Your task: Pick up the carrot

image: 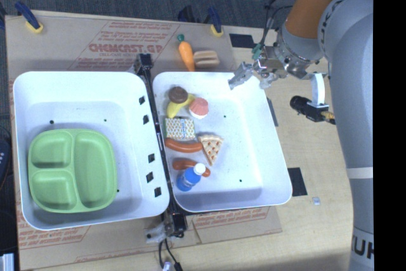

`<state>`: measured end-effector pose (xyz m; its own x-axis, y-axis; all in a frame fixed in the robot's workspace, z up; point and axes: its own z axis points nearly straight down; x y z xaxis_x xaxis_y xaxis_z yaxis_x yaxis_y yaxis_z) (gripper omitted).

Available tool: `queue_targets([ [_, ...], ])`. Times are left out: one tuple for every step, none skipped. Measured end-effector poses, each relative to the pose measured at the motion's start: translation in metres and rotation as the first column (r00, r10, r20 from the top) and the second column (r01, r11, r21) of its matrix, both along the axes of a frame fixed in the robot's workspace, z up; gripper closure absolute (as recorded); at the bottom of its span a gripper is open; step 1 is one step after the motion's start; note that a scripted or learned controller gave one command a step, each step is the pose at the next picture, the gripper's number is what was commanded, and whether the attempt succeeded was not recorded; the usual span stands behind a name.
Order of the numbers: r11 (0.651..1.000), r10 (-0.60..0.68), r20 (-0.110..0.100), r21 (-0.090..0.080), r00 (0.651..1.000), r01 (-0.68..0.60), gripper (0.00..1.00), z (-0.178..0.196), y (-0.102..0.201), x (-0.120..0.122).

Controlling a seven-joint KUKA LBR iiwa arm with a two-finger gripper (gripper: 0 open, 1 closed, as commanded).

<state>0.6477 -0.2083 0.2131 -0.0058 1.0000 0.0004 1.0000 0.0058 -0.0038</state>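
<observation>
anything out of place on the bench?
Yes. The carrot and a sandwich lie on the cardboard beyond the right bin's far rim, outside both bins, while the other toy food sits inside the right bin. The end effector hangs over that bin's far right corner.

Small orange plastic toy carrot [186, 54] w/ green stem tip: lying flat on brown cardboard, outside the bins, just behind right bin's back rim; green end pointing away, body angling slightly right.
</observation>
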Motion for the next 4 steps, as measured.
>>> queue_targets([
  [0.96,-0.281,-0.004,0.001,0.96,0.281,0.0,-0.122,0.051,0.008],
  [0.808,-0.588,-0.006,-0.004,0.808,0.588,0.0,-0.122,0.094,0.008],
  [0.69,-0.724,0.0,-0.002,0.69,0.724,0.0,-0.021,0.128,0.009],
  [0.881,-0.473,-0.002,-0.002,0.881,0.473,0.0,-0.05,0.071,-0.017],
])
